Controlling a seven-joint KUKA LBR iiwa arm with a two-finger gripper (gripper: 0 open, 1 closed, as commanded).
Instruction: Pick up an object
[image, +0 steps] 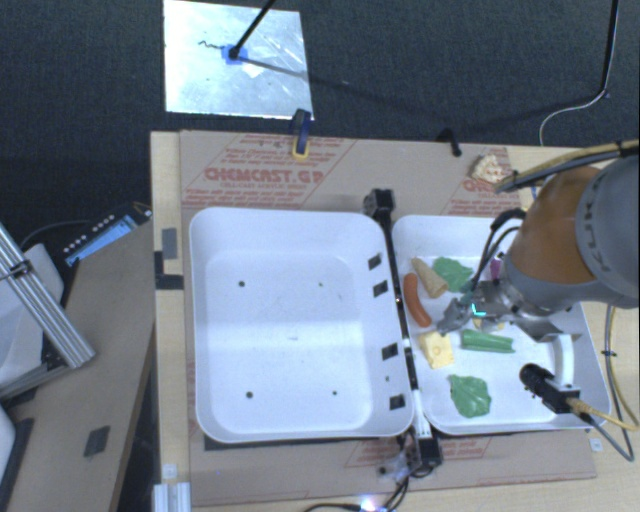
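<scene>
Camera view: gripper (462, 315) low in right bin (580, 400), fingers parted, ungrasping, at 12 o'clock of yellow cheese (437, 350); probably lined up for picking.

White bins (290, 225), orange-banded grey arm (570, 240)

Brown bench (250, 165) with red letters holds two white bins side by side. Left bin (290, 320) big. Right bin (505, 225) touches it. Yellow and blue clamp (300, 135) at far edge. Crumpled scrap (490, 167) near far right.
</scene>
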